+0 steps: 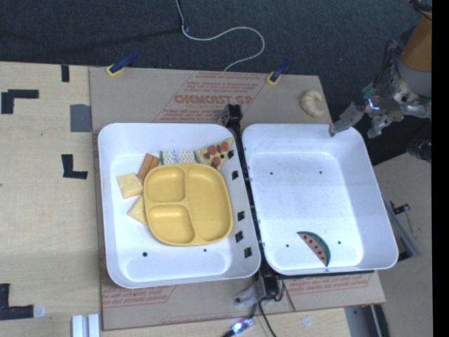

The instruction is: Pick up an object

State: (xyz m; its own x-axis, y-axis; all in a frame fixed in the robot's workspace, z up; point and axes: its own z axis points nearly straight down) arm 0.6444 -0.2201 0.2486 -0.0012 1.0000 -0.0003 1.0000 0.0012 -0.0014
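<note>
Two bins sit side by side on the tabletop [42, 188]. In the left bin [112, 258], a divided plate [188, 203] lies mid-bin, crackers [130, 185] touching its left edge, a pizza slice [216, 152] against the far wall. In the right bin [351, 188], a watermelon slice [316, 247] lies near the front edge. The pincer [351, 121] hovers over that bin's far-right corner.

Two white bins [112, 188], one yellow plate [188, 203], one watermelon slice [315, 247]

1. The arm [421, 48] enters at the view's upper right, its orange band showing near the edge.
2. The gripper [351, 121] points down and leftward; nothing is visible between its fingers.
</note>
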